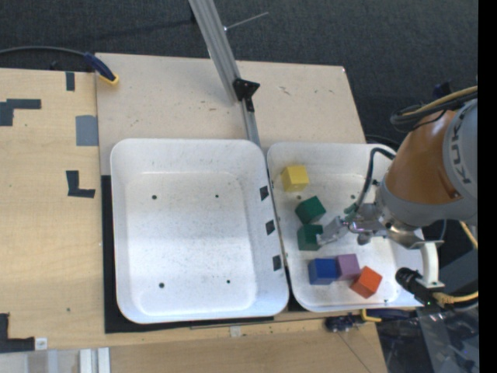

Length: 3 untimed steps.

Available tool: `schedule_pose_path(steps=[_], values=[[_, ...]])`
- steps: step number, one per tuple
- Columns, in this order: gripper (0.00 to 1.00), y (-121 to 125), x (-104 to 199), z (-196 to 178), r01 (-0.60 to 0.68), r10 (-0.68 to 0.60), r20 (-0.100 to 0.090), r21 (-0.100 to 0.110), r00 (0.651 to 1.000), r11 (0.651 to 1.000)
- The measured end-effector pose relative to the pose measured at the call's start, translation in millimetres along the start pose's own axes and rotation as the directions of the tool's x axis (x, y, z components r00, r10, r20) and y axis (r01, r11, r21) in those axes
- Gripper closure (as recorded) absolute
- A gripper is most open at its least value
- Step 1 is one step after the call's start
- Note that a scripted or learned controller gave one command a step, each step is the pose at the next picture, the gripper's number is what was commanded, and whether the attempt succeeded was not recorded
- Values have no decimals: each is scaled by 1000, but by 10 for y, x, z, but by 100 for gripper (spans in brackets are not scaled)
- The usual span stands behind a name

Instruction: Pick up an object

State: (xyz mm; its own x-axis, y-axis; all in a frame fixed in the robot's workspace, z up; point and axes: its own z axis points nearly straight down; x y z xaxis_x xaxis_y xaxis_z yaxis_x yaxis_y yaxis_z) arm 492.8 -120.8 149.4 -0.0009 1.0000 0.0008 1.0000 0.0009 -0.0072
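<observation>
**Closing in on the green blocks in the right bin**

My tool (335,230) sits low inside the right bin (326,155), its tip right beside the lower green block (308,238). From this slanted view I cannot tell whether it is released or clenched, and I see nothing clearly caught in it, so I claim no hold.

To do this step well, I judge I should centre over one block alone before committing. The lower green block lies just below the upper green block (311,208), nearly touching it, so a sloppy approach would likely nudge both. I would come straight down, straddle the nearer block across its free sides, and lift only once it is squarely seated.

The lower green block looks like a small, dark green cube, matte and hard-edged, partly shaded by my wrist. Farther out lie a blue block (324,270), a purple block (349,265) touching it, an orange block (366,282) near the bin's corner, and a yellow block (294,178) toward the far wall. The left bin (124,162) stands alongside on the counter (171,92).
</observation>
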Motion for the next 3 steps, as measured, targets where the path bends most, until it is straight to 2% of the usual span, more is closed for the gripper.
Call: schedule_pose_path(steps=[1,2,3], values=[[0,-18,9,541,0,0,-1,1,1000,1000],[100,-8,14,415,1,-1,-2,-2,1000,1000],[100,-73,-60,-127,-1,1,2,-10,1000,1000]])
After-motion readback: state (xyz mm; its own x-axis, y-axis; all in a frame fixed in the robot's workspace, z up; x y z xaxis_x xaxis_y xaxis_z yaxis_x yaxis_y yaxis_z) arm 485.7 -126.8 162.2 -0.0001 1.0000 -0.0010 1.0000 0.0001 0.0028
